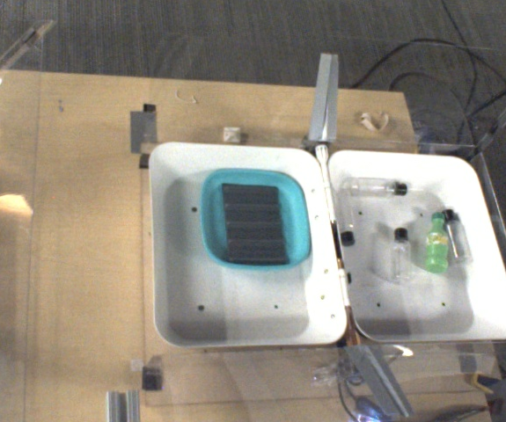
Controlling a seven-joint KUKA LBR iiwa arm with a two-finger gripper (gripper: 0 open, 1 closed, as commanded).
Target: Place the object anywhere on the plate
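Note:
A turquoise plate (pixel 298 227) lies in the left bin (pixel 235 323), towards its back. On the plate rests a dark ribbed rectangular block (pixel 253 224), lying flat near the middle. The right bin (pixel 490 315) holds a small green bottle (pixel 436 245), with a clear black-capped vial (pixel 456 236) right beside it. Another clear vial (pixel 374 186) lies on its side near the back, and a third one (pixel 399 255) lies in the middle.
A small black cap (pixel 347 236) sits close to the divider between the bins. A grey metal post (pixel 325 99) stands behind the bins at their junction. Cables (pixel 446 55) run across the floor at the upper right.

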